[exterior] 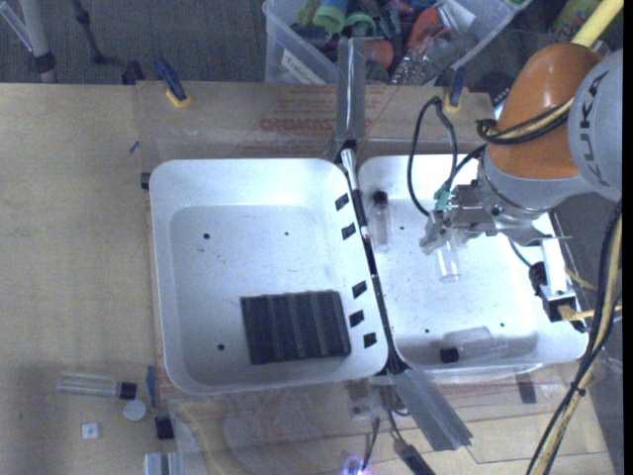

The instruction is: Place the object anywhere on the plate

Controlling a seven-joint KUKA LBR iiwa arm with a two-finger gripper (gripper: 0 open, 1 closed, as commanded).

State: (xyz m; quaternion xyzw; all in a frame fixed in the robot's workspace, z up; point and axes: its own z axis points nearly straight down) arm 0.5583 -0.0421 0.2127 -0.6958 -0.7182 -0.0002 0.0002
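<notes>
the gripper (447,255) hovered in the right bin (514,320), fingers slightly apart and clasping nothing. the clear vial (475,345) lay nearer that bin's front wall. grasping seemed pending; the dark plate (295,327) waited beyond the divider.

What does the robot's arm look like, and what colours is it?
The arm is a fat, rounded grey tube with a shiny orange band near its wrist and dark letters on its side. Black cables loop beside it, and a yellow one crosses the orange band. At the end sits a small pale gripper with thin fingers.
</notes>
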